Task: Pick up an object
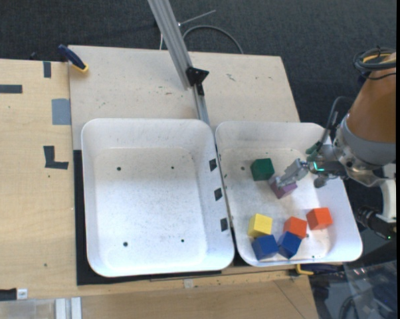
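Observation:
The right bin (333,248) holds several small blocks. A green block (262,169) lies near its middle, and a purple block (284,189) lies just right of and below it. My gripper (286,177) reaches in from the right and sits directly over the purple block, partly hiding it. Whether it is touching the block is unclear. Toward the front of the bin are a yellow block (260,224), two blue blocks (265,246) (290,244) and two orange blocks (295,227) (319,218).
The left bin (94,178) stands beside the right one, with a shared rim between them. A slanted metal rail (177,38) runs from the top of the view down to the bins' back edge. A cable loops behind it.

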You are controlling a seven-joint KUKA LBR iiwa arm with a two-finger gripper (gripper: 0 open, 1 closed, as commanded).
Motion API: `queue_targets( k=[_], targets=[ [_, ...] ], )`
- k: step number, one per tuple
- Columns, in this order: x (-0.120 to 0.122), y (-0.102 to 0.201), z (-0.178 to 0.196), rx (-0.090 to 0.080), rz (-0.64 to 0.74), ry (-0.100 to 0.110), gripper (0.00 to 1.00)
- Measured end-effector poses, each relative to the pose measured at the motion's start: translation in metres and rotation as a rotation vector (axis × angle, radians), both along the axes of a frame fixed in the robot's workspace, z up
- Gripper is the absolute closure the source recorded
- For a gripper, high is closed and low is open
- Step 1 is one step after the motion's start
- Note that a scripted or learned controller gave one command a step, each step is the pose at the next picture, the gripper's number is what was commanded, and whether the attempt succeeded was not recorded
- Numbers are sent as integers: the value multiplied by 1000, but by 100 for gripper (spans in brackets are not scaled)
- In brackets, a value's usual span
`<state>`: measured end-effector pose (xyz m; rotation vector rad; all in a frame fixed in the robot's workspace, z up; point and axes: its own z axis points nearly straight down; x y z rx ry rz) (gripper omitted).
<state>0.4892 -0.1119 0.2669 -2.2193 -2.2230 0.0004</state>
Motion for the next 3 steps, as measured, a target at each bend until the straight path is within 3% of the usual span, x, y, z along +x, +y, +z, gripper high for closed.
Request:
queue_targets(
  k=[3],
  targets=[
    [3,16,-148,2,-1,7,0]
  ],
)
